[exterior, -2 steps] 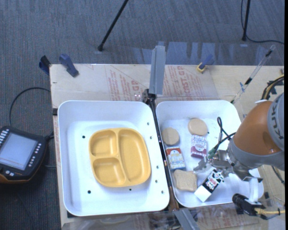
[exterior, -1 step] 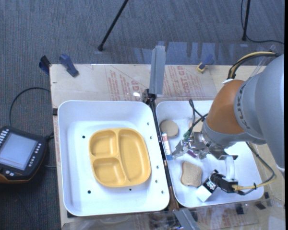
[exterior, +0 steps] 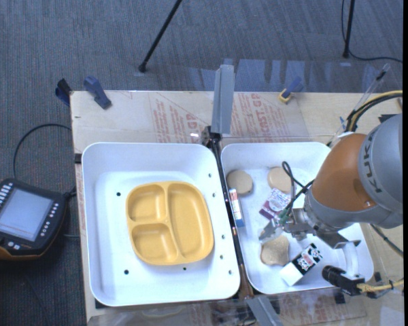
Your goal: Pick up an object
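Note:
The right bin [exterior: 255, 151] holds several small items. Two round tan discs [exterior: 240, 180] [exterior: 280, 178] lie toward its back. A slim white and blue tube [exterior: 235, 207] rests along the left wall. A purple and white packet [exterior: 277, 201] sits in the middle, and a tan cookie-like piece [exterior: 275, 251] and a black and white small box [exterior: 302, 262] lie near the front. My gripper [exterior: 277, 225] hangs over the bin's middle, between the packet and the tan piece, under the orange wrist band [exterior: 341, 180]. I see nothing held in it.
The left bin [exterior: 102, 175] contains a yellow three-compartment plate [exterior: 170, 221]. A grey upright post [exterior: 223, 100] stands behind the divider between the bins. A teach pendant [exterior: 22, 216] lies left of the bench. Cables [exterior: 367, 104] trail at the right.

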Controlling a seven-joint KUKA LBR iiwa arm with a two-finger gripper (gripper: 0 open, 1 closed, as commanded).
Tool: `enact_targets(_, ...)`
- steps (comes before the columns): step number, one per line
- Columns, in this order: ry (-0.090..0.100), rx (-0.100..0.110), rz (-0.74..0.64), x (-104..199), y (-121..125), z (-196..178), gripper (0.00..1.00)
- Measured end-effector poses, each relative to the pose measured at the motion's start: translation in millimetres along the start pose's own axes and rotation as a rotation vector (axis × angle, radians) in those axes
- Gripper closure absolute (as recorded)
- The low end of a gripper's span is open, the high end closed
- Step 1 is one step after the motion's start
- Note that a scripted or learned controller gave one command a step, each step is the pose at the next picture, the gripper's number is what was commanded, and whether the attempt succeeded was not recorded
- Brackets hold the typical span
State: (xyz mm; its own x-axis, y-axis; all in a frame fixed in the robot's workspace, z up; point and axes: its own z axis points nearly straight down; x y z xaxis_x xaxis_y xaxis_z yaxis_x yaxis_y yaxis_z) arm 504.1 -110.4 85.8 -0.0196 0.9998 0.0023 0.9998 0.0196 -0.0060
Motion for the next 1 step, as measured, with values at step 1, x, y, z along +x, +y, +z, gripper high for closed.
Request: enact_targets(1, 0.003, 0.001, 0.005, -0.8, 0.1, -9.1, 1.00)
